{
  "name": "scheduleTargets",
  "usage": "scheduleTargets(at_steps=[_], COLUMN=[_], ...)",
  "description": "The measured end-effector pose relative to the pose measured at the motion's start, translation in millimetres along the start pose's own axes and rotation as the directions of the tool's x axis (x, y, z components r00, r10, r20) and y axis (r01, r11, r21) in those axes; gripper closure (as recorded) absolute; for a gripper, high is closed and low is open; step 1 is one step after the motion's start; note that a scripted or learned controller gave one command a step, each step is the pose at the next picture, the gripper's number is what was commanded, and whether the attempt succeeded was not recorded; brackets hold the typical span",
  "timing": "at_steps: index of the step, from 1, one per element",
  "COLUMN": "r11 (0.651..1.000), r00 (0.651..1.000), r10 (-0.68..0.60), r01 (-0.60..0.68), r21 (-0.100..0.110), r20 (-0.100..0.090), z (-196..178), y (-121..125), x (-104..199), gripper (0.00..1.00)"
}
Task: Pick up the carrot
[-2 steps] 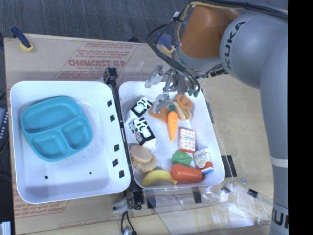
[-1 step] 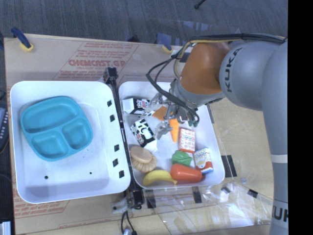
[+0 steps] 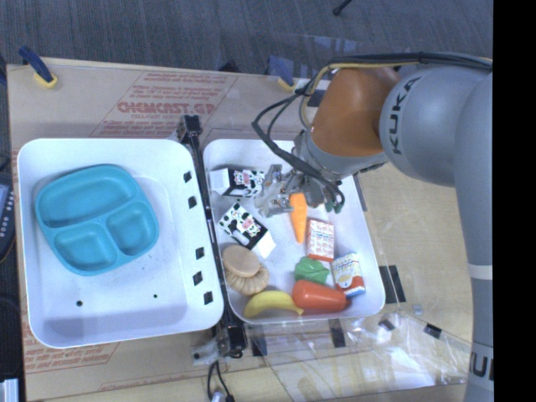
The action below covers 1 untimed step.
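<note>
Reaching into the right bin (image 3: 373, 262), the end effector (image 3: 289, 189) hovers just beside the carrot (image 3: 298, 216); I cannot tell its grip state. Next, it should probably descend and close around the carrot.

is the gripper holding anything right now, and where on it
Cannot be told: the gripper sits at the carrot's top end in the right bin, but no grasp is visible.

Blue divided plate (image 3: 95, 217) sits in left bin (image 3: 33, 308). Right of plate: two cow-print cartons (image 3: 243, 224), cookie, possibly (image 3: 242, 266), banana (image 3: 270, 303), red pepper (image 3: 318, 296).
</note>
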<state>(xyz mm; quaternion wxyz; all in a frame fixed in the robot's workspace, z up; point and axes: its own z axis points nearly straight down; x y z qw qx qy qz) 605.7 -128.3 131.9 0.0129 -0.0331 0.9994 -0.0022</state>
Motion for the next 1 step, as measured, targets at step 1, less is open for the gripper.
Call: scheduleTargets(at_steps=[1], r11=[0.931], r00=[0.93], r10=[0.366], r01=[-0.366], r21=[0.004], r20=[-0.02], z=[-36.7], y=[25.6], x=[21.3], gripper=[1.0])
